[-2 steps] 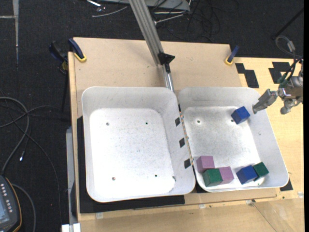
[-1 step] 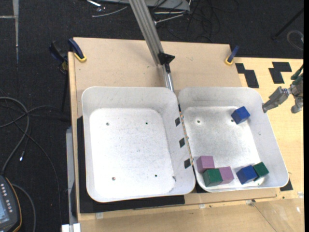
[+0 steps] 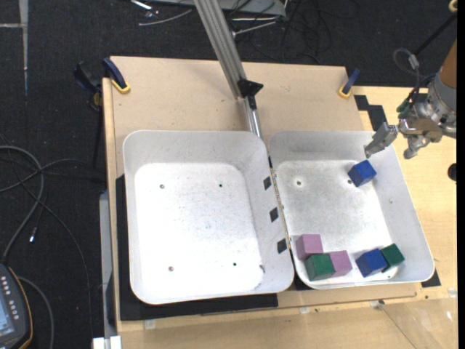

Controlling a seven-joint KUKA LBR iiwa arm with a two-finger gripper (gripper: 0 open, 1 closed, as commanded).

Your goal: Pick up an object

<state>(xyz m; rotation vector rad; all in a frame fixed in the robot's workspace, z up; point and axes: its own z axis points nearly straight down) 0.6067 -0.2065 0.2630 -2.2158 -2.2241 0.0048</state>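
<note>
A blue block (image 3: 362,173) lies tilted in the right bin (image 3: 407,195), near its far right wall, just below and beside the gripper (image 3: 397,142). The bench (image 3: 189,97) carries both white bins; the left bin (image 3: 138,158) sits alongside. The jaws stand spread apart, holding nothing. At the right bin's near edge cluster two pink blocks (image 3: 310,243), two green blocks (image 3: 319,266) and another blue one (image 3: 370,261).
</note>
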